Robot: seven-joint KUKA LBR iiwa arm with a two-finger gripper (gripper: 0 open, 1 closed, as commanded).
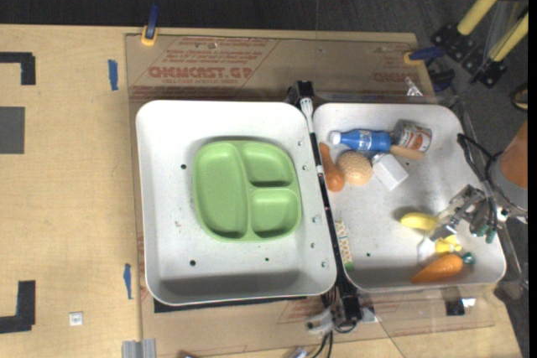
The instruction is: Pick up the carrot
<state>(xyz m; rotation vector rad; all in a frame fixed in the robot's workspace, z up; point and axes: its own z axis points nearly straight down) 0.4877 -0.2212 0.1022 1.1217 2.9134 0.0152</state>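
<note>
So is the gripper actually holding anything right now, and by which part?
Nothing is visibly held. The gripper hovers at the right bin's right side, above the carrot and beside a yellow toy; nothing shows between its fingers.

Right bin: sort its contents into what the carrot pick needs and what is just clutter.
Needed: orange tapered carrot; gripper.

Clutter: blue plastic bottle; metal can; tan round ball; small white block; yellow banana-shaped piece.

Wooden bench (67, 205), two white bins (159, 205) side by side, black tape marks (21, 67)
</note>
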